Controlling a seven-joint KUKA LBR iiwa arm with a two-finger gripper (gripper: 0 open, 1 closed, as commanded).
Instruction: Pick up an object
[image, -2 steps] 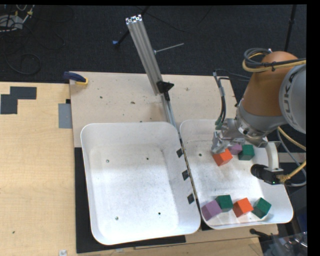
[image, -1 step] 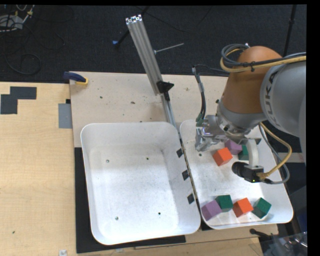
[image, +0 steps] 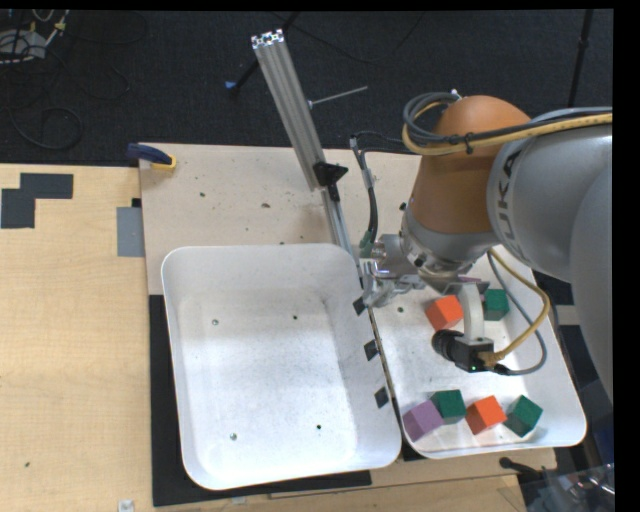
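Note:
Several small blocks lie in the right bin (image: 500, 444). An orange block (image: 445, 312) and a green block (image: 494, 303) sit near the middle, just under the arm. Along the front edge are a purple block (image: 422, 418), a green block (image: 449, 403), an orange block (image: 486, 413) and another green block (image: 522, 414). My gripper (image: 383, 282) hangs low at the right bin's back left corner, by the wall between the bins and to the left of the orange block in the middle. The wrist's bulk covers the back of the right bin.
The left bin (image: 260, 250) is on the left, with dark specks on its floor. A slanted aluminium post (image: 298, 118) rises behind the bins, close to the gripper. A black cable plug (image: 462, 351) hangs over the right bin. A blue clamp (image: 150, 155) lies at the bench's far left corner.

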